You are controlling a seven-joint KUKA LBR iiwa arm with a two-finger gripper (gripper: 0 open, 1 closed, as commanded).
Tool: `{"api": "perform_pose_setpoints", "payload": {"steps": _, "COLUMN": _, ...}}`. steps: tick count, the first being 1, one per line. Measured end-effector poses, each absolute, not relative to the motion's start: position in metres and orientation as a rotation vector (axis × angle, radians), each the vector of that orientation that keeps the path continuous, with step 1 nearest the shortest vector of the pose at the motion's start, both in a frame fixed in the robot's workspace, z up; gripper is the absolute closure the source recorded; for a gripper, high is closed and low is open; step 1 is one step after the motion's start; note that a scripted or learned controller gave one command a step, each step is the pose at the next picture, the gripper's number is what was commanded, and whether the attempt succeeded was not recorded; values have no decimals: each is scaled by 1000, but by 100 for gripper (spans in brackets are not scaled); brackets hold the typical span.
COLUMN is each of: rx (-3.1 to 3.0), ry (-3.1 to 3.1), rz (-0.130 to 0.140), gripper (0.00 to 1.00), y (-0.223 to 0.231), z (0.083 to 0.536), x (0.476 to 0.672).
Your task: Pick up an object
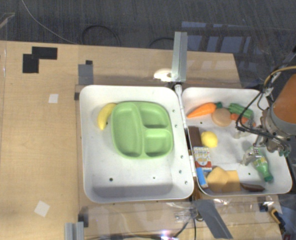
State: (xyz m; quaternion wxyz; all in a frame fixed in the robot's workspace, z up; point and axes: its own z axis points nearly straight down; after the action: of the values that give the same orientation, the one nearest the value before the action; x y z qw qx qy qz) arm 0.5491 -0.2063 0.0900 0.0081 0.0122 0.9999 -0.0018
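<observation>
Right bin (287, 184) is crowded, walls close on the near and right sides. Gripper (258, 151) hangs low by the right wall over a green bottle (262, 168) lying flat (looks light, stiff, slick plastic; grip across its body). Can't tell the jaw state. Open room is only the bare floor left of it, toward the lemon (209, 139).

No text, label or number can be read on anything in either bin.
</observation>
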Motion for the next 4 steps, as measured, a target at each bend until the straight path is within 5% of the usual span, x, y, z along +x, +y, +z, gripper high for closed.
{"api": "perform_pose_setpoints", "payload": {"steps": 1, "rx": -101, "ry": 3125, "rz": -8, "gripper": 0, "y": -205, "z": 90, "x": 551}}
{"api": "perform_pose_setpoints", "payload": {"steps": 2, "rx": -111, "ry": 3108, "rz": -14, "gripper": 100, "y": -204, "z": 105, "x": 556}}
{"api": "perform_pose_setpoints", "payload": {"steps": 3, "rx": -617, "ry": 3070, "rz": -9, "gripper": 100, "y": -206, "z": 167, "x": 505}}
{"api": "perform_pose_setpoints", "payload": {"steps": 4, "rx": -1185, "ry": 2900, "rz": -8, "gripper": 100, "y": -205, "z": 206, "x": 525}}
